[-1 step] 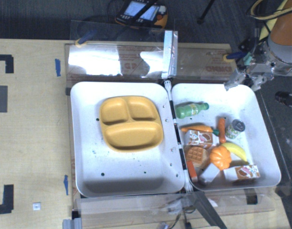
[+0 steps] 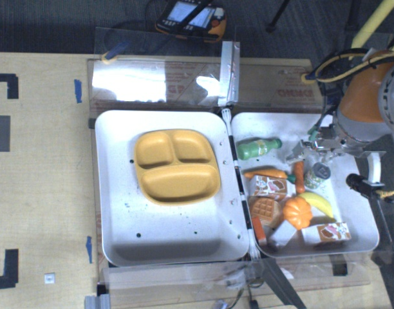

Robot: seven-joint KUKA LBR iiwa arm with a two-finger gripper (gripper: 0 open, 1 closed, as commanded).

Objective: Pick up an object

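Nearest me in the right bin (image 2: pixel 371 234) sits a small carton (image 2: pixel 331 232), then a toy pumpkin (image 2: pixel 298 212) touching a banana (image 2: pixel 318 203). Farther back lies a green bottle (image 2: pixel 257 148). The gripper (image 2: pixel 315 148) hangs beside it; whether it's open, I can't tell. The left bin (image 2: pixel 113 172) holds a yellow divided tray (image 2: pixel 177 165).

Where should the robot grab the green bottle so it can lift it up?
Probably around the middle of the green bottle. It lies on its side near the far wall of the right bin, apart from the other toys, so the tool could come straight down from above and pinch across its narrow, round body.
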